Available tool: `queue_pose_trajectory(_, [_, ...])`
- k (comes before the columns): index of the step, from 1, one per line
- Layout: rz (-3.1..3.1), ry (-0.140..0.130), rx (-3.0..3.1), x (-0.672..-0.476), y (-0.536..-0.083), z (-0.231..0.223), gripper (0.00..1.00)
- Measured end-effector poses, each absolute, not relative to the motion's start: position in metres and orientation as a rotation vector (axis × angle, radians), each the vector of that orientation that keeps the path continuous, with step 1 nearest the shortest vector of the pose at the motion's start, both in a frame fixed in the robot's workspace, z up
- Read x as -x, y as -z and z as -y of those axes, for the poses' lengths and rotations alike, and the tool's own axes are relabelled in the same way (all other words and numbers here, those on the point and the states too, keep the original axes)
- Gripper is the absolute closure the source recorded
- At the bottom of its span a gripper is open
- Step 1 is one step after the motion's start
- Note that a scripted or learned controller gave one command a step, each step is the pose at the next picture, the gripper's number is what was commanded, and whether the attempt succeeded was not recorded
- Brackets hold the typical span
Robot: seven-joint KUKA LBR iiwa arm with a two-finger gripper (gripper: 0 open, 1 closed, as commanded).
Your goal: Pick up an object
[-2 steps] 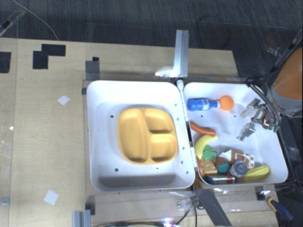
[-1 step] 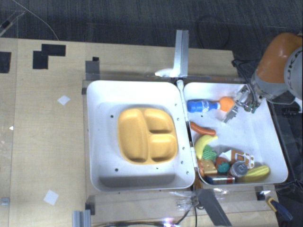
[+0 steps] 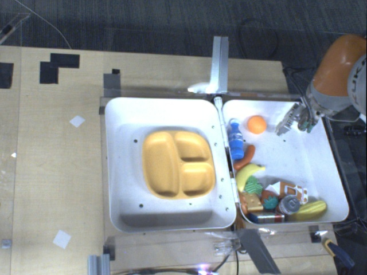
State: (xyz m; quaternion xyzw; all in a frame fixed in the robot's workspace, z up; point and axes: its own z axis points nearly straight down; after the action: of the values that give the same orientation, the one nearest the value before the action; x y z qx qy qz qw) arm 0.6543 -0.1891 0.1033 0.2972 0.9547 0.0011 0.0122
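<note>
Beside gripper (image 3: pixel 291 122), seemingly round orange ball (image 3: pixel 256 124)

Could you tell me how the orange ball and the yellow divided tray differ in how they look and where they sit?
The orange ball is small and round; the yellow divided tray is broad, flat and split into compartments. The ball lies in the right bin, near the gripper; the tray lies in the middle of the left bin. Other small items share the ball's bin. Both rest on a white bin floor, untouched by the gripper.
</note>
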Motion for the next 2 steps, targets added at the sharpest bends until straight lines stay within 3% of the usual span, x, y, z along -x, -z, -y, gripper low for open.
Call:
queue_pose_trajectory(1, [-2.978,-0.003,-0.926,-0.654,-0.103,0.189,0.0])
queue_pose_trajectory(2, [-2.988,-0.004,-0.932,-0.618,-0.088,0.145,0.0])
